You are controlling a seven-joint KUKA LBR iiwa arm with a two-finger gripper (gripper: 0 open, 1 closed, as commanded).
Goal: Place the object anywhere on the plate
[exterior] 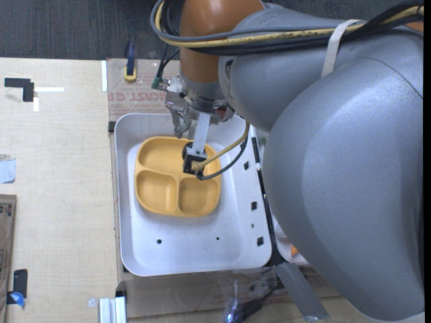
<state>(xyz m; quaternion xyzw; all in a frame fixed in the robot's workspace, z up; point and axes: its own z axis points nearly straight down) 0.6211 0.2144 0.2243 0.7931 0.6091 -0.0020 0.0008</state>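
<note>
A yellow plate [161, 184] with three compartments lies in the upper left part of the left white bin [182, 247]. My gripper [180, 126] hangs over the plate's far edge, near the bin's back wall. The orange band of the arm sits right above it and hides much of the gripper from this angle. I see nothing lying in the plate's compartments that are in view.
The big grey arm covers nearly all of the right bin; a small orange patch [293, 251] peeks out beneath it. A pale wooden bench top [54, 180] lies left of the bins, with a yellow-handled tool [130, 69] behind the left bin.
</note>
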